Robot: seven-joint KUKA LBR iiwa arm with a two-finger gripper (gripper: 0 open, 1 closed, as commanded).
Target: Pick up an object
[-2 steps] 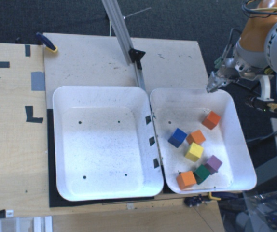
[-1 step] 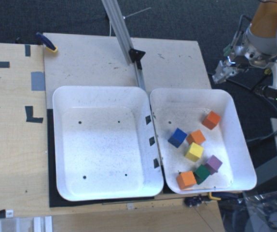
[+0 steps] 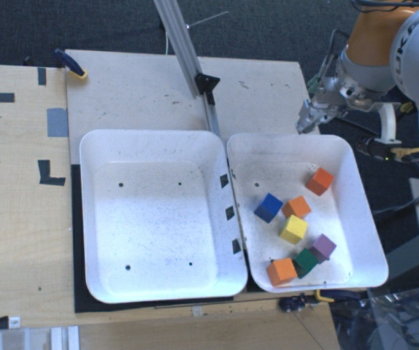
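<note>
Left bin (image 3: 96, 195) sits beside the right bin (image 3: 355, 195), which holds the blocks: blue block (image 3: 268, 207), yellow block (image 3: 293, 230), others clustered nearby. Gripper (image 3: 308, 119) hangs above the bin's far rim (can't tell its state).

The bench (image 3: 20, 195) is pale wood at the left, marked with dark and grey tape pieces (image 3: 56, 122), and a lighter scuffed board (image 3: 136, 93) covers its far middle. Two shallow white bins rest on it side by side, touching: the left bin (image 3: 96, 268) and the right bin (image 3: 366, 246), with a black mat (image 3: 78, 297) showing under the left one. A blue-and-yellow clamp (image 3: 71, 64) sits at the board's far left corner.
</note>
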